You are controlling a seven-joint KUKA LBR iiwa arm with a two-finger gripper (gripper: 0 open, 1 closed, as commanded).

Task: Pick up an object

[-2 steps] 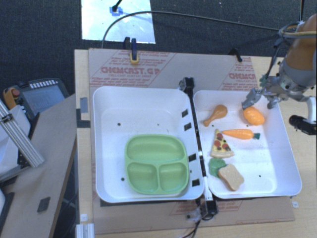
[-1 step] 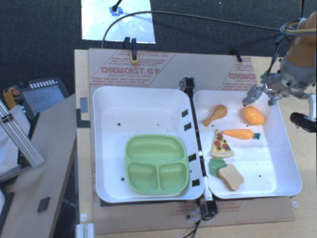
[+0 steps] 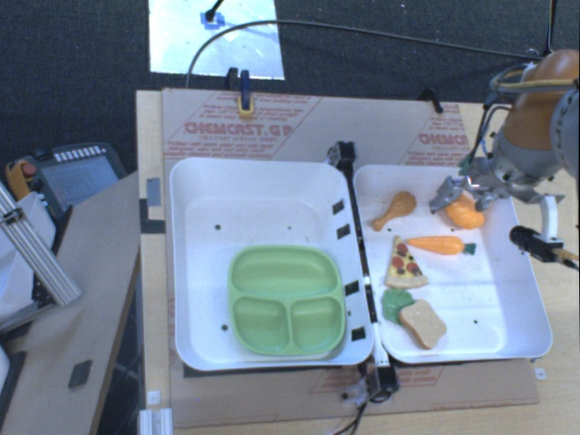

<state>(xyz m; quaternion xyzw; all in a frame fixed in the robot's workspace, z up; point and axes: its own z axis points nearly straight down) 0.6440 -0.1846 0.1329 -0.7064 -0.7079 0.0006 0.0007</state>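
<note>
Six toy foods lie in the right bin [image 3: 521, 338] as I see it. An orange lump [image 3: 466, 215] sits near the bin's far right corner, and my end effector [image 3: 450, 197] hangs right at its left edge, close enough that I cannot tell whether they touch. I also cannot tell how far the fingers are spread; nothing shows clearly between them. Left of the lump lies a drumstick [image 3: 395, 209], and just in front of it a carrot [image 3: 439, 245] lies crosswise. A pizza slice [image 3: 404, 265] lies beside the carrot's tip, toward the divider. Nearer me, a green piece [image 3: 392, 303] touches a slice of bread [image 3: 423, 323]. The left bin [image 3: 195, 243] holds a green divided plate [image 3: 287, 299] toward its front. Both bins rest on a cardboard sheet [image 3: 299, 120] on the worktop, and the grey arm [image 3: 535, 125] reaches in from the right.
</note>
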